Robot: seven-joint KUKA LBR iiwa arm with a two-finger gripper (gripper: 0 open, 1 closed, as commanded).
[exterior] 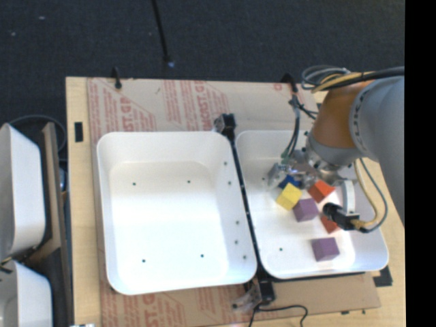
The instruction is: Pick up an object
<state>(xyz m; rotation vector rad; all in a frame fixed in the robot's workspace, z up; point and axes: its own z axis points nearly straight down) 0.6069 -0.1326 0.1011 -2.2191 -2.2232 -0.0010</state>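
Both white bins (170, 155) look like smooth, slightly glossy moulded plastic. The bench (163, 104) under them is matt printed cardboard over pale wood. Just beside the pincer (289, 176), the yellow block (288, 196) and purple blocks (325, 248) look matt. The arm's grey casing (381, 114) is smooth and satiny.

The grey arm (378, 107) is reaching in from the right, its orange band (334, 121) sitting above the wrist, and the gripper (289, 172) is pointing down, low at the far right.
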